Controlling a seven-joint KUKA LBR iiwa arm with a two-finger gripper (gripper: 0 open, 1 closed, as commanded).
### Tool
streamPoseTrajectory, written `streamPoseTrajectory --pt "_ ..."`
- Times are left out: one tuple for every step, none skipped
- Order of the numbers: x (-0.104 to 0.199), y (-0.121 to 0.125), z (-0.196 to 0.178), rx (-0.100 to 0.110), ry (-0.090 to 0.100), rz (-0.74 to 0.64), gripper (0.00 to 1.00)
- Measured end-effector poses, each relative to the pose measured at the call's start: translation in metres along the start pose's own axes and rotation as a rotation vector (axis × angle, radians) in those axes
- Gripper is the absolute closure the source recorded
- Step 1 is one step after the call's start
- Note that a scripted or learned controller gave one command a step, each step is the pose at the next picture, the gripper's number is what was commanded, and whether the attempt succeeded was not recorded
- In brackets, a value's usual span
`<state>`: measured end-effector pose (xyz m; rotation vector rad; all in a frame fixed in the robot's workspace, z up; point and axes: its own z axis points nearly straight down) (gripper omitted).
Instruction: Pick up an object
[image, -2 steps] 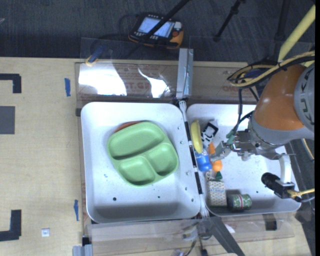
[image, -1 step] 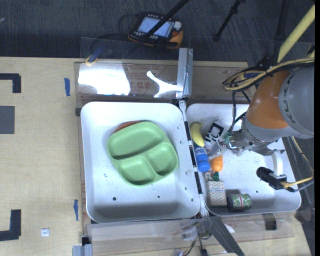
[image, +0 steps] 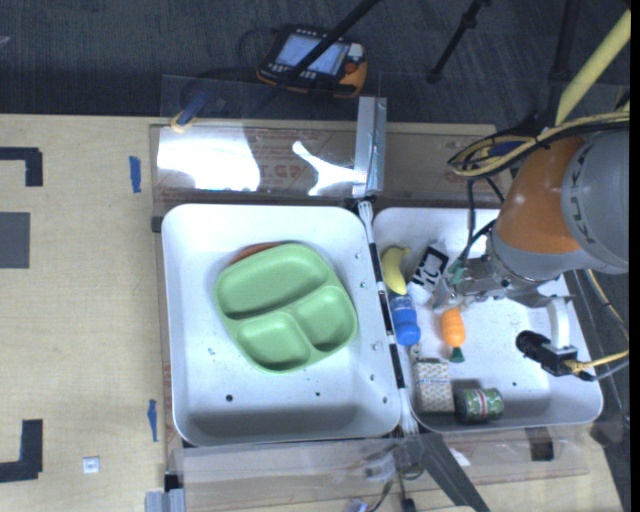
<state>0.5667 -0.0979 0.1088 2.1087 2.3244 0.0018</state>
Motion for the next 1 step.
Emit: streamPoseTrajectory --pt "0.0635 0.0387 -0.1135 0.002 0.001 -0.014 1.0"
